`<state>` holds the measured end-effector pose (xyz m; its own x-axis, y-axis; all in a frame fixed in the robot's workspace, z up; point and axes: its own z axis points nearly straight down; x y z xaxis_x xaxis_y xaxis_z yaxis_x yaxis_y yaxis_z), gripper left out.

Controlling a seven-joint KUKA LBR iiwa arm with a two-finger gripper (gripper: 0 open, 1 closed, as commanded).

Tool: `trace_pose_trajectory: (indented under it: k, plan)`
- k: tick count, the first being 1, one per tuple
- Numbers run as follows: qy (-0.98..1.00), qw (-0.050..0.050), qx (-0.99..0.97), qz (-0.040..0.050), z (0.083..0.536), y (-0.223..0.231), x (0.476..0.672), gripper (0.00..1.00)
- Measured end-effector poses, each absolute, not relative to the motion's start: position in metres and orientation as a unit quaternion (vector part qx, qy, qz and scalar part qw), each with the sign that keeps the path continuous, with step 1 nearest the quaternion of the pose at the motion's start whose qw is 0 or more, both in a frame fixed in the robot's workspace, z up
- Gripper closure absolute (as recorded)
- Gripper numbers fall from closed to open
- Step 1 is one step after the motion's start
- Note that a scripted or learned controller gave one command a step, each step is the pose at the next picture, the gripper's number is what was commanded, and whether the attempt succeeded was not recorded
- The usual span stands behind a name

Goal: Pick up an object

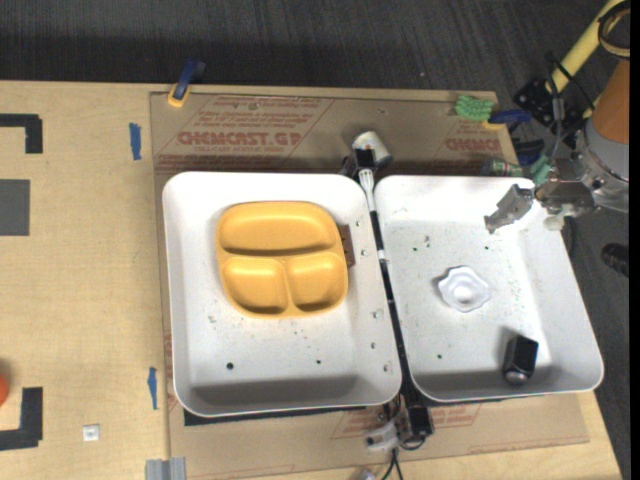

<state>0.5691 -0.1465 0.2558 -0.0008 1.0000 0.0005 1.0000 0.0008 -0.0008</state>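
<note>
Nearest you, at the right bin's [560, 268] front corner, a small black object [520, 357] is lying free; just beyond, a clear crumpled piece [462, 289] is sitting mid-floor. You are guiding the gripper [508, 208], hovering over the far right rim, carrying nothing, its opening unreadable. Choose one target, descend vertically. Leftward, a yellow divided tray [283, 256] is occupying the left bin [190, 298]; nothing is obstructing.

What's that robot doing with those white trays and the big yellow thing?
The robot arm reaches in from the right, and its gripper is over the top edge of the right bin. It isn't holding anything. That bin has a small clear plastic piece and a little dark object. The yellow divided tray sits untouched in the left bin.
</note>
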Motion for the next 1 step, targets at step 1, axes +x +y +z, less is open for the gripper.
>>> trace_pose_trajectory:
  k: [1]
  plan:
    - [-0.668, -0.001, -0.744, -0.0004, 0.0858, -0.1405, 0.5565, 0.0]
